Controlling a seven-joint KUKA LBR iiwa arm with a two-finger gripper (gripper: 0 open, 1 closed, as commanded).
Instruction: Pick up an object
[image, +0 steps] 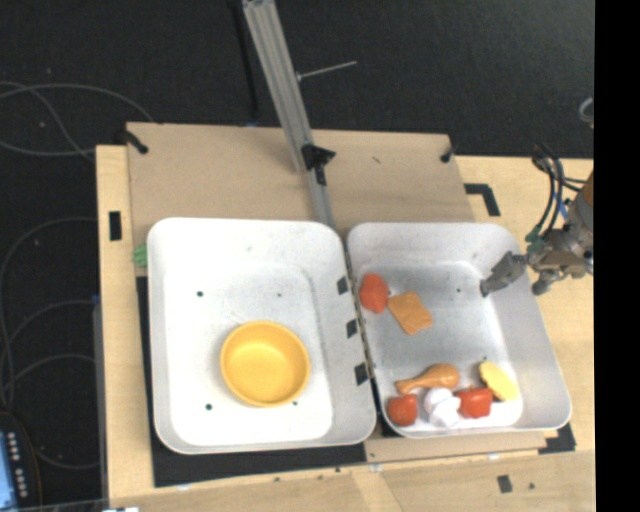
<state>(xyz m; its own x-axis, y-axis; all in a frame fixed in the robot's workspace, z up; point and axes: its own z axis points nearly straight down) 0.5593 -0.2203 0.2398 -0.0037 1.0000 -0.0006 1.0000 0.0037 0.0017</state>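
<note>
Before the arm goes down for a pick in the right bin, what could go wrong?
1. The gripper sits at the right bin near its far right rim, so a straight descent may hit the wall.
2. The drumstick, red pieces, white piece and yellow piece crowd the near edge; a grasp there may pinch two or push them away.
3. The orange block lies flat, so the gripper might slip over it.

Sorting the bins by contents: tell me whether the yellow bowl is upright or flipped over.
Upright. The yellow bowl sits in the left bin with its open side up: its rim rings a hollow inside, with nothing in it.
</note>
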